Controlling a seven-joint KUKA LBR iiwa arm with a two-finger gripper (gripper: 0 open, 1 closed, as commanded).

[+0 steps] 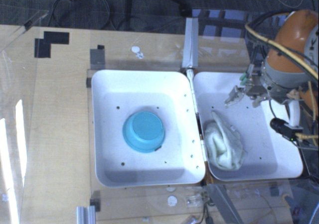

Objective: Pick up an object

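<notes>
A crumpled clear plastic bag with pale, whitish contents lies in the right bin, against its left wall. A blue bowl sits upside down in the middle of the left bin. My gripper hangs over the upper part of the right bin, above and slightly right of the bag and apart from it. Its fingers are spread open and hold nothing.
The grey arm with its orange band and yellow cables comes in from the upper right over the right bin. A metal divider post stands behind the seam between the bins. Black tape marks lie on the bench at left.
</notes>
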